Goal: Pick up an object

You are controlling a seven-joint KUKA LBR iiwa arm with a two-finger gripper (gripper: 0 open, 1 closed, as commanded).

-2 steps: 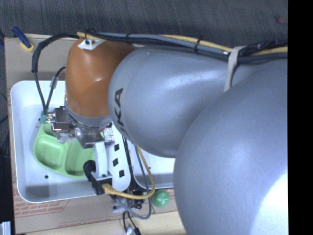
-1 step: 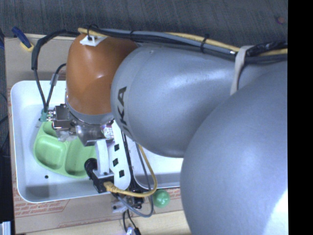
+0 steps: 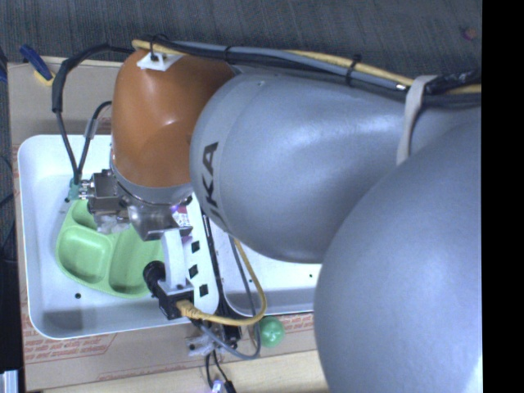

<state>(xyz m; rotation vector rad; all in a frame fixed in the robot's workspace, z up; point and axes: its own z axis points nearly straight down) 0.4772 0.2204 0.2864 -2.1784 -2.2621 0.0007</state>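
Gripper: we see the wrist block (image 3: 135, 211) below the orange band (image 3: 160, 121), low in the left bin; we cannot tell its state, since the arm's bulk covers the tip.
Arm: smooth grey shells (image 3: 327, 162), rounded and glossy, spread from the wrist to our right and cover most of the bench.
Green tray: a pale green plastic dish (image 3: 90, 256) with rounded corners and two shallow wells lies just beside and partly under the wrist, toward the bin's left wall.
Bin: white, shallow, rounded rim (image 3: 33, 219); we see bare floor left of and below the tray, and the near wall sits close under the wrist.
Cables: a black hose (image 3: 70, 72) arcs above the wrist, and a yellow cord (image 3: 246, 309) loops below it over the bin's near edge.
Green ball: a small bumpy sphere (image 3: 270, 332) rests outside the bin, below and right of the wrist, near the cord.
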